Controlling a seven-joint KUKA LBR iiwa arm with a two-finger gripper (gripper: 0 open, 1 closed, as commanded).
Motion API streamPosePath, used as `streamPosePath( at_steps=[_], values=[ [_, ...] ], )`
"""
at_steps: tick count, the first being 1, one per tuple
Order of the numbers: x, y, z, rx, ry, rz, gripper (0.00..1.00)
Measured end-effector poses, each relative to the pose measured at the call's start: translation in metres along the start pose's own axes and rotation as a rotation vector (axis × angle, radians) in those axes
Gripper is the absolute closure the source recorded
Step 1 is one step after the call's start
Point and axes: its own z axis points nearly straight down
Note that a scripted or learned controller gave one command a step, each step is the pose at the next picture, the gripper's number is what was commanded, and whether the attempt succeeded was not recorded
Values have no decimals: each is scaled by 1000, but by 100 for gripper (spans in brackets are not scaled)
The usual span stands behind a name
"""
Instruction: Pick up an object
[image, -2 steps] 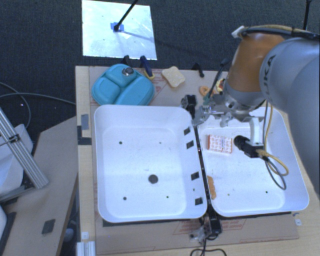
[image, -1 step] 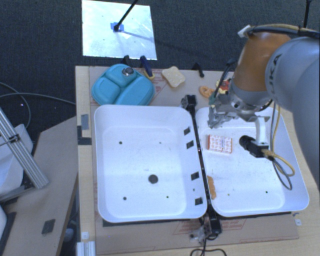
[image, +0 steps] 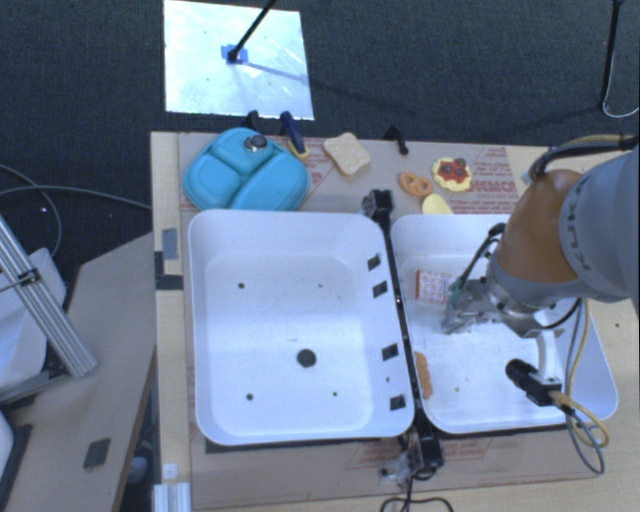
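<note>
Your gripper (image: 458, 318) low in right bin (image: 590, 385); finger state unclear. Orange-white packet (image: 431, 287) just beside, upper-left.

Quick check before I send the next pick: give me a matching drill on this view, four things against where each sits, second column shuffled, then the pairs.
Things:
1. blue tray
2. toast slice
3. orange-and-white packet
4. gripper

Places:
A. inside the right bin, near its upper left corner
B. on the board behind the left bin
C. low over the right bin's floor, just below the packet
D. on the board behind the gap between the bins

Pairs: 1-B, 2-D, 3-A, 4-C
</note>
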Motion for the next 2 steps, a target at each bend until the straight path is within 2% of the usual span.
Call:
streamPosePath(
  at_steps=[1,2],
  values=[
    [55,-2,-102,-18,2,-17,100],
    [109,-36,-95,-6,2,-16,100]
  ],
)
